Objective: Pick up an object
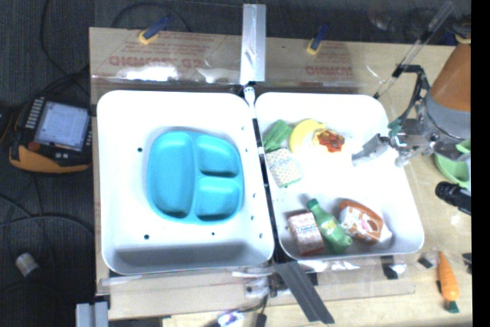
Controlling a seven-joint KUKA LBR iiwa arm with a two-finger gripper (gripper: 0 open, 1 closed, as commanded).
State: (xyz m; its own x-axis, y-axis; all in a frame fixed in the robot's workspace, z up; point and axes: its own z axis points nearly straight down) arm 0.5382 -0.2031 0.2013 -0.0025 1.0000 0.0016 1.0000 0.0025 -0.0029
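The gripper (pixel 380 146) is hanging open and holding nothing, and the nearby yellow toy banana (pixel 305 132) is looking light, hard and slippery, best pinched across its middle.

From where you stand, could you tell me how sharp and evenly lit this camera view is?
In the camera view: soft overall, labels on the packets unreadable; glare on the clear sheet behind the bins; the gripper is slightly blurred; the blue tray is evenly lit, casting little shadow.
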